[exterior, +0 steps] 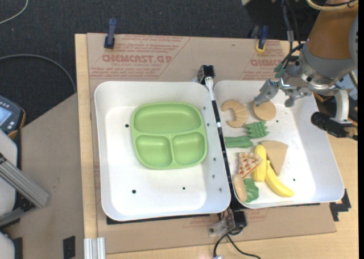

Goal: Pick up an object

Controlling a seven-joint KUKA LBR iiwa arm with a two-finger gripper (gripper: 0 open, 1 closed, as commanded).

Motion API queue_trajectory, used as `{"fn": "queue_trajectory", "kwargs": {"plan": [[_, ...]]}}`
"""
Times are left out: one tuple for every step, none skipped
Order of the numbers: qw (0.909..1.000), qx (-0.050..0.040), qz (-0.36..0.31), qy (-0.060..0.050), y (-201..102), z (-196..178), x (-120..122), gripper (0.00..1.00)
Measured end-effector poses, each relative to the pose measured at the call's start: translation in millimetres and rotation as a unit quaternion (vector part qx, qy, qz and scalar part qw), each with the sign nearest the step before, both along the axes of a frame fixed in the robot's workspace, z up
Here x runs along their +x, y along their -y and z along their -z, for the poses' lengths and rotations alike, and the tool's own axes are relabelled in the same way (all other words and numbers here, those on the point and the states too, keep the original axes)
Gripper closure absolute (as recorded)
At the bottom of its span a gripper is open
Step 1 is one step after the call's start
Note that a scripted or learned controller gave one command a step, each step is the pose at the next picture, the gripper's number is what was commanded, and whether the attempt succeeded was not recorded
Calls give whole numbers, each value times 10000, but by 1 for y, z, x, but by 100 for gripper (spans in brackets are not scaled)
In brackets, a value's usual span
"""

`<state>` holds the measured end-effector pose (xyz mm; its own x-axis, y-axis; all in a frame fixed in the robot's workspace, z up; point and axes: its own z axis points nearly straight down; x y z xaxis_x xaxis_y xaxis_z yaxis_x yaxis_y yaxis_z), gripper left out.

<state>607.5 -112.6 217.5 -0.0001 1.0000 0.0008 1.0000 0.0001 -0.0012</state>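
My gripper (277,96) hangs over the back of the right bin (318,138), open, with nothing between its fingers. Its left finger (264,94) is just above a round tan cookie (265,111). A croissant (234,112) lies to the cookie's left. Nearer the front lie a green leafy piece (248,134), a tan bread wedge (277,152), a corn cob (260,162), a pizza slice (247,166) and a banana (277,183).
The left bin (114,178) holds a green divided plate (169,134). A black clip (206,73) sits at the back where the two bins meet. Blue clamps (110,32) hold the cardboard base at its far edge.
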Motion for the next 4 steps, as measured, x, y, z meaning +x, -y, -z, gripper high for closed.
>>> {"fn": "queue_trajectory", "kwargs": {"plan": [[10000, -4, 17, -28, 16, 140, -14, 0], [10000, -10, -8, 30, 12, 132, 35, 0], [10000, 16, -39, 34, -76, 26, -23, 0], [10000, -6, 32, -50, -17, 114, -46, 0]]}}
